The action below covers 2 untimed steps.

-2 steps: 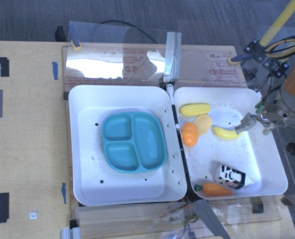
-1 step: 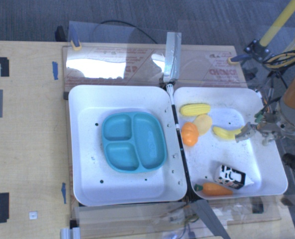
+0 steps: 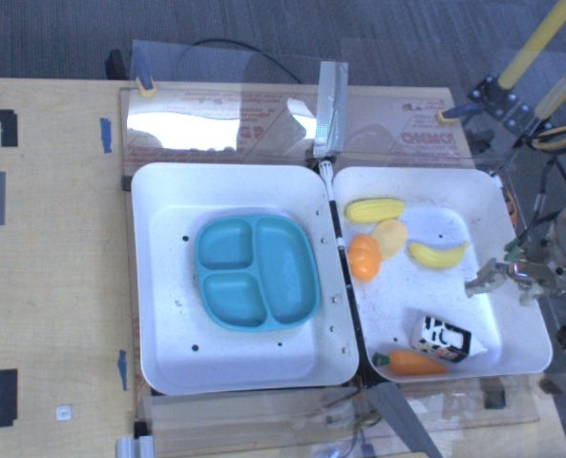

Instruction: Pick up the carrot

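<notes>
- Lying along the near rim of the right bin (image 3: 512,346), the carrot (image 3: 413,362) points its orange body to the right, with a green tip at its left end.
- A black-and-white carton (image 3: 444,339) sits just above the carrot, close beside it or touching; I cannot tell which.
- Farther back in the same bin are a corn cob (image 3: 374,210), a pale round fruit (image 3: 390,237), an orange (image 3: 364,257) touching that fruit, and a banana (image 3: 438,253).
- The left bin (image 3: 158,284) holds a teal divided plate (image 3: 258,271) with three compartments.
- The gripper (image 3: 483,281) shows at the right edge of the right bin, well apart from the carrot, metal parts pointing left over the white floor.
- Nothing sits between the fingers; whether they stand wide or narrow, I cannot tell.
- Both bins rest on the counter (image 3: 44,256), a pale wooden surface with black marks.
</notes>
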{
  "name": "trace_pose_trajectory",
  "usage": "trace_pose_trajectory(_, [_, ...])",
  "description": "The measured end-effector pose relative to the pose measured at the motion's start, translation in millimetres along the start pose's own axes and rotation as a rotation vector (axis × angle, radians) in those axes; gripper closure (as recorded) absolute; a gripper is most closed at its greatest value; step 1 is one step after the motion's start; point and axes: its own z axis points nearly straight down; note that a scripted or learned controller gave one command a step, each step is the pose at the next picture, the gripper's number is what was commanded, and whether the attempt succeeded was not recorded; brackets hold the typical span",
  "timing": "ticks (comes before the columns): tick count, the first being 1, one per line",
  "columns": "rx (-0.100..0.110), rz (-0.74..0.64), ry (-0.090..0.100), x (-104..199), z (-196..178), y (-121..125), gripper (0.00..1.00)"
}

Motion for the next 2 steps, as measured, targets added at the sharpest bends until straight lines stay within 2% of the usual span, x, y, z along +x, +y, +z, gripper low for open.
trace_pose_trajectory(1, [-0.002, 0.001, -0.001, 0, -9, 1, 1.00])
trace_pose_trajectory(2, [-0.004, 0.289, -0.001, 44, -88, 42, 1.00])
